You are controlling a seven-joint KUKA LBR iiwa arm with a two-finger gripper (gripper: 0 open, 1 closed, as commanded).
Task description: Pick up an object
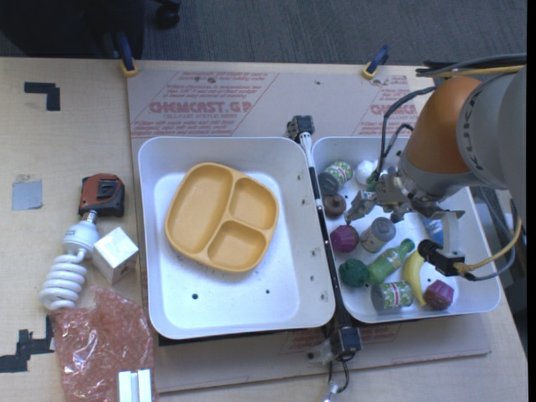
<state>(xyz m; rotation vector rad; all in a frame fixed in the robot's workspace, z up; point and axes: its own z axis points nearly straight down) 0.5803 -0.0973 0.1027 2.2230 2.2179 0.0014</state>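
My gripper [381, 206] hangs over the middle of the right bin [481, 296], under the orange band of the arm. Its fingers stand open with nothing between them. Just below it in the view lies a grey cylinder [378, 231], with a magenta ball [344, 239] to its left. Around these are a green bottle [390, 260], a yellow banana [413, 275], a small can [394, 295], a maroon piece [438, 293], a dark green lump [353, 272], a brown disc [333, 205], a green-labelled can [339, 174] and a white ball [364, 172].
The left bin [167, 300] holds a yellow divided plate [222, 217]. Left of the bins on the bench lie a tape measure [102, 195], a spiral bulb [69, 266], a white cube [115, 252] and a pink bag [96, 342]. A cable [494, 258] loops by the right bin's edge.
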